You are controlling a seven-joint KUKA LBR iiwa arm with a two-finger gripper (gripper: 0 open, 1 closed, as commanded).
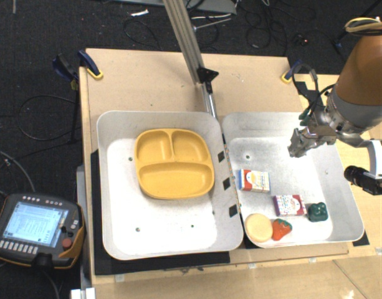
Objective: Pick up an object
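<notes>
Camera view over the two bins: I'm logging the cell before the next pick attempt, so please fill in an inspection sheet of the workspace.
Surface: wooden bench bearing the left bin and the right bin side by side.
Job's things: right bin holds a white-and-blue box, purple box, dark green piece, pale round piece touching a red piece.
Clutter: yellow divided tray in the left bin.
Gripper: gripper above the right bin's far part, apart from every item.
Cables: loose cables on the dark floor beyond the bench.
Surroundings: teach pendant left of the bench; clamps at far corners.
</notes>
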